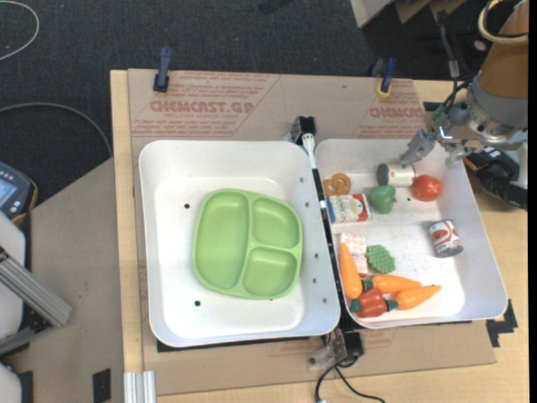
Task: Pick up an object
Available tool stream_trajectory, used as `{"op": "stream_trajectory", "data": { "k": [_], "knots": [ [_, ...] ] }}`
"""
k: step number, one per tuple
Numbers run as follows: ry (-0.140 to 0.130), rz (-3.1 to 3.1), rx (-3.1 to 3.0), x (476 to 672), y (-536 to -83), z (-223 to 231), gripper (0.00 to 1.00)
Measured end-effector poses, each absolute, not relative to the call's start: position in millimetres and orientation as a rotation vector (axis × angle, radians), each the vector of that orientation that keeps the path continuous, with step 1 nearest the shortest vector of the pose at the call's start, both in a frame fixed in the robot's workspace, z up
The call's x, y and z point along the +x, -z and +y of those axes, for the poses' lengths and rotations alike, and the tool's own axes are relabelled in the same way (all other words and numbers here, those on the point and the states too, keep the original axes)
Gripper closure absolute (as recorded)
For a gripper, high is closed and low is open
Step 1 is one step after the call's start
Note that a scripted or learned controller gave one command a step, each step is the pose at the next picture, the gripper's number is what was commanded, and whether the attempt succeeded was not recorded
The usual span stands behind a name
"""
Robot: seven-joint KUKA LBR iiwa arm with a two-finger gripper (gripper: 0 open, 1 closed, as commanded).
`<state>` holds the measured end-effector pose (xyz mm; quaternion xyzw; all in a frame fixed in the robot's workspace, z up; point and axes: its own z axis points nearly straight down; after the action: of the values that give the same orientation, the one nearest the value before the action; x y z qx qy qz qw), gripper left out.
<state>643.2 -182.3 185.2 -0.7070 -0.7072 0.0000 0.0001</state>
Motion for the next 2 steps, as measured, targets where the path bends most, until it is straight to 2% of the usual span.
{"op": "stream_trajectory", "data": {
  "k": [1,2],
  "knots": [
    [0.003,-2.226,-2.222,644.1,-196.6,-182.3,1.00],
    [0.015,-2.236,-2.224,620.7,-314.4,-139.2,1.00]
  ]
}}
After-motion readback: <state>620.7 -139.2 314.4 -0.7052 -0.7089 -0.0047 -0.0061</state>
